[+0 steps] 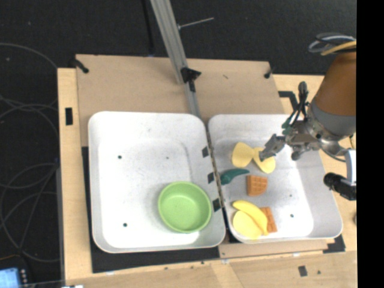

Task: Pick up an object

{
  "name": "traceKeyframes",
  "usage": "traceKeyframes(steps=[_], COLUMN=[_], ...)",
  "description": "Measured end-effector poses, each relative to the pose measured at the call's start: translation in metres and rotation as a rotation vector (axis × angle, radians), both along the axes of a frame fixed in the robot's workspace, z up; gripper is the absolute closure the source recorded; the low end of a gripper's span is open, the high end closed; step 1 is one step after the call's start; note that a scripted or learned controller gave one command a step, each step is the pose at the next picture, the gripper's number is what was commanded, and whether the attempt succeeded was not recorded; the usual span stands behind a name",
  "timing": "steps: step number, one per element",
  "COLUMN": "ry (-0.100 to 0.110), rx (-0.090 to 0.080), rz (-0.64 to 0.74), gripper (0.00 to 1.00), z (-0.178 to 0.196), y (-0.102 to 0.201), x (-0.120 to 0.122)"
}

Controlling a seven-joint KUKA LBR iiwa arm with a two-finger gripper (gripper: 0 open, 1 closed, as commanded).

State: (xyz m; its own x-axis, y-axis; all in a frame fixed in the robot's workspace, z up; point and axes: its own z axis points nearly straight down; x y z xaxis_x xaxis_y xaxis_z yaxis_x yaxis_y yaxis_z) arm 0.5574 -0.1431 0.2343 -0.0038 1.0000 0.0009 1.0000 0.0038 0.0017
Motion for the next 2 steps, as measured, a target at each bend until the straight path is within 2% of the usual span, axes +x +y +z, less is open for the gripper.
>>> traceKeyframes(steps=[1, 2], ry=[0.000, 0.007], rx=[0.000, -0.002], rz=[-0.001, -0.005], gripper=[0.00, 0.00], z=[0.000, -0.063], y=[0.000, -0.004], x=[0.000, -0.004])
